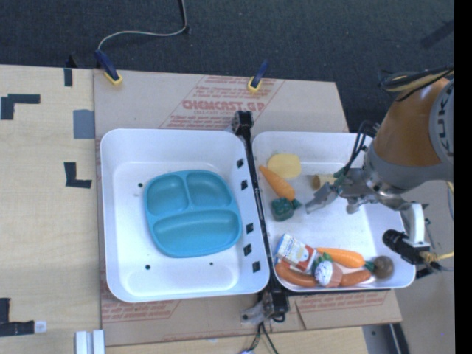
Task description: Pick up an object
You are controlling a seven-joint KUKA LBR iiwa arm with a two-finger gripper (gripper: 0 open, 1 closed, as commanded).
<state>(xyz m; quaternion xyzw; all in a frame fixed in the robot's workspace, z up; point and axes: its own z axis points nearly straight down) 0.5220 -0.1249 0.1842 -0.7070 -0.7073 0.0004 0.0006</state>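
My gripper (336, 200) hangs over the middle of the right bin (354, 147), reaching in from the right. Its two grey fingers (318, 198) stand apart, open, with only white bin floor between them. Just left of the fingers lie a green broccoli toy (282, 209) and an orange carrot (277, 184). A yellow rounded piece (285, 164) sits behind the carrot. A small tan piece (318, 181) lies just beyond the left finger.
Along the right bin's front wall lie a small carton (293, 251), a second carrot (341, 257), a red sausage (296, 276), a white-blue ball (323, 273) and a brown piece (382, 266). The left bin (122, 198) holds a blue divided plate (193, 212).
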